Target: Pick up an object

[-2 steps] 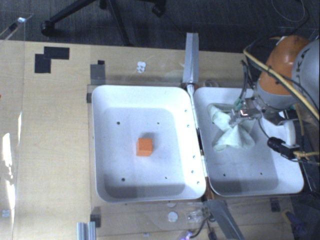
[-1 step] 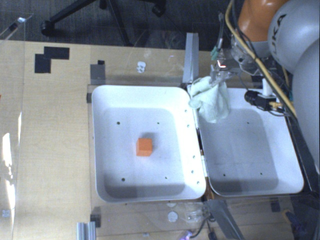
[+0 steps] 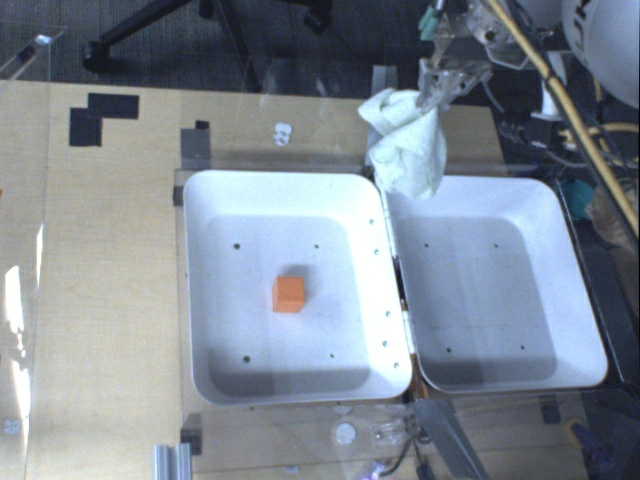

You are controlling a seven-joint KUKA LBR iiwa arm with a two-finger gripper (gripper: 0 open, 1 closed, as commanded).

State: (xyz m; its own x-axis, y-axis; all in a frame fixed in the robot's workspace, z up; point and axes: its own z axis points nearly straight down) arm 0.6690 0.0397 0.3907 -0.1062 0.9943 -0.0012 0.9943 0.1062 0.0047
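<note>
The robot's metal two-finger tool (image 3: 440, 86) hangs above the far rim of the right-hand shallow white plastic bin (image 3: 560, 268), clenched on the top of a crumpled white cloth (image 3: 408, 153) that dangles clear of the bin floor, near the seam with the left white bin (image 3: 210, 268). A small orange foam cube (image 3: 289, 294) lies in that left bin. The lift appears under way; next, the cloth likely needs carrying without slipping.

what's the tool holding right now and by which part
The tool holds a white cloth pinched at its top edge, hanging above the bins' far rim.
</note>
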